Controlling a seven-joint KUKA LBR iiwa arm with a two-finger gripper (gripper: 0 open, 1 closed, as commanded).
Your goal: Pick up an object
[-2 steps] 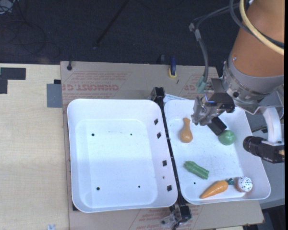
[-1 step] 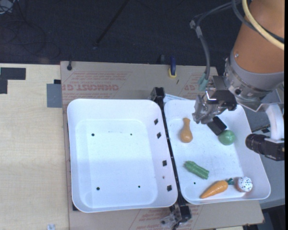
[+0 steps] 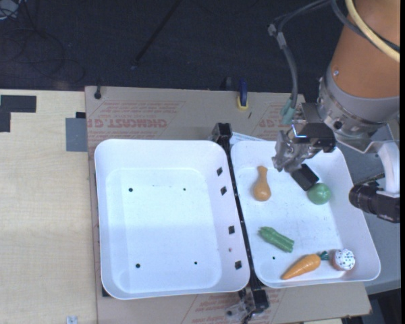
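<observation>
The left bin (image 3: 162, 214) sits toward the table's left-middle and offers nothing to grasp, so the candidates all lie in the right bin (image 3: 368, 255).

Going left to right there, the tan pear-shaped piece (image 3: 261, 185) lies near the bin's inner wall, narrow neck toward the far edge. It looks like a light, rigid plastic toy; the neck is the natural hold, since the round belly would likely squirt out of two fingers. Nearer the front edge is the green ridged vegetable (image 3: 277, 238), lying at a slant. It is probably light and stiff, and its ridges should give friction if it is pinched across the short axis. The orange carrot (image 3: 302, 266) rests at the front wall, tapered and smooth, so mid-body is safer than the tip. Just beside its leafy end is a small white speckled ball (image 3: 343, 259), which is liable to roll. The green ball (image 3: 318, 194), toward the bin's right wall, looks equally slippery.

The end effector (image 3: 293, 155) hangs over the bin's far part, between the pear piece and the green ball, with nothing visibly between its fingers. Whether they are spread or closed I cannot tell from this angle.
</observation>
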